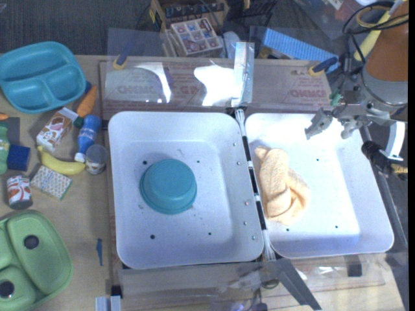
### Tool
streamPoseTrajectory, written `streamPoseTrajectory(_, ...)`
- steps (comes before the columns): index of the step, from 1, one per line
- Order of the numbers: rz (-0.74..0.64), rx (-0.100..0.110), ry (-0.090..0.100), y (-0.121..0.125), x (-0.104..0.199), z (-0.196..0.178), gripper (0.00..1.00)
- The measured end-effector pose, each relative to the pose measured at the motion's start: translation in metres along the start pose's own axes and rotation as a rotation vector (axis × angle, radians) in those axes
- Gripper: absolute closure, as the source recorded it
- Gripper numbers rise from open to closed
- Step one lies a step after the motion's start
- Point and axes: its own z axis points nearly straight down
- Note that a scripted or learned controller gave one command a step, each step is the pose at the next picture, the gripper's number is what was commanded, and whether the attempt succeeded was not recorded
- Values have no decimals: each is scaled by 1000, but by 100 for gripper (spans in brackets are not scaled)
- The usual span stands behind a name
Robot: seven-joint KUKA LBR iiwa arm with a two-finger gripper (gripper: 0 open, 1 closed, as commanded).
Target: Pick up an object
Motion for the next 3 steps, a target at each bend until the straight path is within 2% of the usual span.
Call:
streamPoseTrajectory(1, -132, -1, 0, -48, 30, 87, 0)
streamPoseTrajectory(2, -127, -17, -1, -87, 32, 134, 0)
streamPoseTrajectory(3, -123, -21, 1, -86, 31, 125, 100)
